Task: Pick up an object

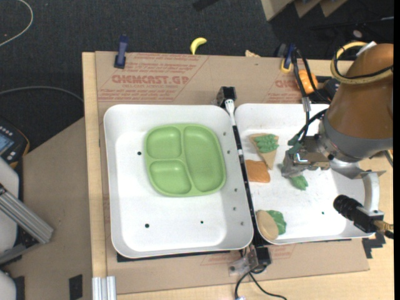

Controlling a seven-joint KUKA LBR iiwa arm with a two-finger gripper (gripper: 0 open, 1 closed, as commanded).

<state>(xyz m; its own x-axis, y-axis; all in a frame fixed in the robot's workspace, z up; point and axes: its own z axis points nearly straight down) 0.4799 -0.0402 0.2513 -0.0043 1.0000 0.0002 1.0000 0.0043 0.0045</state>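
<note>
My gripper hangs low over the middle of the right bin, with the grey and orange arm coming in from the right. A small green piece lies at the gripper's tip, touching or just under it; the view does not settle whether it is gripped. Left of the gripper lie a tan wedge topped with green and an orange block. A round tan and green item rests in the bin's near left corner.
The left bin holds a green divided plate. A black divider strip runs between the bins. On the cardboard bench behind are a blue clamp and a small yellow object.
</note>
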